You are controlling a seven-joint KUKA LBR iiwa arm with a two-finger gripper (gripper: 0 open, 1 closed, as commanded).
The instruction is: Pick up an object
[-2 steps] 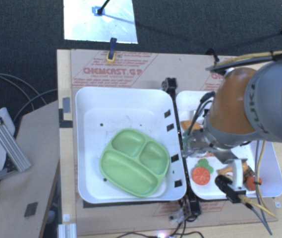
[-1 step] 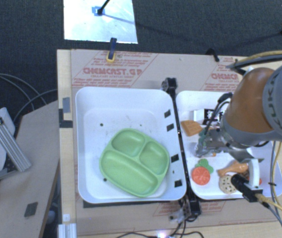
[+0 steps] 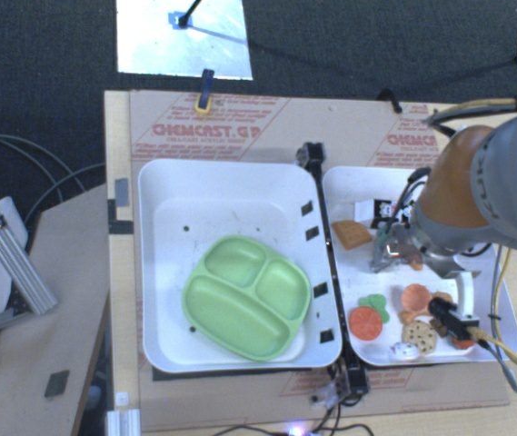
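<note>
Nearest the camera, in the right white bin point(image 3: 358, 189), lie a speckled round cookie point(image 3: 419, 336), a red tomato slice with green leaf point(image 3: 366, 321) and a round orange slice point(image 3: 416, 296) — toy food, all loose on the bin floor. Farther up, the gripper point(image 3: 390, 248) hangs low just beside a tan toast-like wedge point(image 3: 351, 234); whether it grips anything, I cannot tell. The left bin point(image 3: 231, 184) holds a green divided plastic plate point(image 3: 246, 296).

green divided plate point(image 3: 247, 296) in left bin point(image 3: 163, 198), cardboard sheet point(image 3: 267, 125) beneath
</note>
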